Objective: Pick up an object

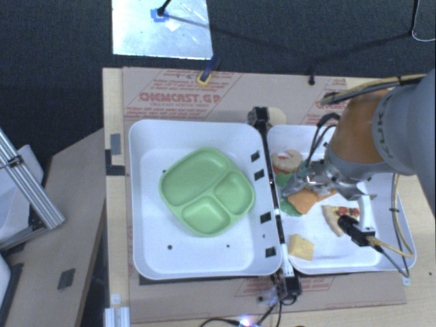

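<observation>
**Bench with two bins, arm low over the right one**

Dark carpet surrounds the bench (82,176), and a shiny silver sheet (160,19) lies on the floor beyond it. On the bench, printed cardboard (180,95) sits under two white bins.

The left bin (146,182) holds one thing, a pale green divided plate (206,191), lying flat and turned at an angle near the middle.

Over to the right bin (385,263), where the action is. The grey arm (402,125) comes in from the right, orange band showing, and the gripper (308,180) is down among the toy food near the bin's left wall. Right below it lies an orange wedge (308,201), with a green leaf (289,208) touching the wedge's left edge.

A round bun (287,161) sits just behind the gripper. A pizza slice (333,218) lies near the wedge on its right, and a yellow chunk (301,247) rests apart, toward the front edge.

Is the gripper clenched, or released? From this angle I cannot tell, and nothing can be seen lifted off the bin floor.
</observation>
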